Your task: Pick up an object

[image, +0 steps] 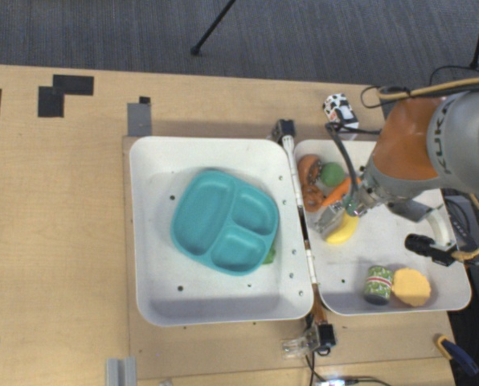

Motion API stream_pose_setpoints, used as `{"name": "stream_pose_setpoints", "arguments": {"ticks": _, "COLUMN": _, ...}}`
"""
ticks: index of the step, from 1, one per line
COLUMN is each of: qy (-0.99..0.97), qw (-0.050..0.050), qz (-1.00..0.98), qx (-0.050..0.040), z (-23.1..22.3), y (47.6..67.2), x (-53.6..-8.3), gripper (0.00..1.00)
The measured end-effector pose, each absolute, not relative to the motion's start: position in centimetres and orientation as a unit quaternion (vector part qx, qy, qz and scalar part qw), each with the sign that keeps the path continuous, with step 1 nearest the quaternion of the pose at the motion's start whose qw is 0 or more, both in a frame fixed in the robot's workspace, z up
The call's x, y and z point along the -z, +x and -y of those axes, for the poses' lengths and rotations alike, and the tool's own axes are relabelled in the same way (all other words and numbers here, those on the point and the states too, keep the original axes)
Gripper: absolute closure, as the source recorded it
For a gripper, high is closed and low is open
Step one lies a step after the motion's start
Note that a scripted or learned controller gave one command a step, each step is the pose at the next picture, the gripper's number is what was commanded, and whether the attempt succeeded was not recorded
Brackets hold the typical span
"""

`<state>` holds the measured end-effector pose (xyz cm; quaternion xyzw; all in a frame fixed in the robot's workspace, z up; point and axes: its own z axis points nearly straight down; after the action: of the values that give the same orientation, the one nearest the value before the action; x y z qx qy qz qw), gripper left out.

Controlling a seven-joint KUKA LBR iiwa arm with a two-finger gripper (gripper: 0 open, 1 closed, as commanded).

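A yellow banana-like toy (pixel 341 228) lay in the right bin (pixel 456 296) near its left wall, beside an orange carrot-like piece (pixel 333 195). The gripper (pixel 352 208) hovered just above them, apparently lining up a grasp; its state I could not tell.

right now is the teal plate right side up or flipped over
Right side up. The teal plate lies in the left bin with its three sunken compartments facing the camera. It looks slightly tilted; something green peeks out under its lower right edge.

Robot lab: plywood bench (pixel 55 240), white bins (pixel 151 296), tripod leg (pixel 223 14).
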<state>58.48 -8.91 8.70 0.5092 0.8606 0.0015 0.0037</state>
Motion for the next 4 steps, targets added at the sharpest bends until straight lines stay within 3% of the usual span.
{"name": "stream_pose_setpoints", "arguments": {"ticks": 1, "qy": 0.509, "qw": 0.007, "qz": -0.861, "qx": -0.0033, "z": 8.8, "y": 58.7, "x": -9.9, "gripper": 1.00}}
{"name": "stream_pose_setpoints", "arguments": {"ticks": 2, "qy": 0.509, "qw": 0.006, "qz": -0.861, "qx": -0.0032, "z": 8.8, "y": 58.7, "x": -9.9, "gripper": 0.00}}
{"name": "stream_pose_setpoints", "arguments": {"ticks": 3, "qy": 0.511, "qw": 0.006, "qz": -0.859, "qx": -0.0025, "z": 9.0, "y": 54.7, "x": -8.8, "gripper": 0.00}}
{"name": "stream_pose_setpoints", "arguments": {"ticks": 4, "qy": 0.511, "qw": 0.008, "qz": -0.859, "qx": -0.0040, "z": 9.0, "y": 54.9, "x": -9.9, "gripper": 1.00}}
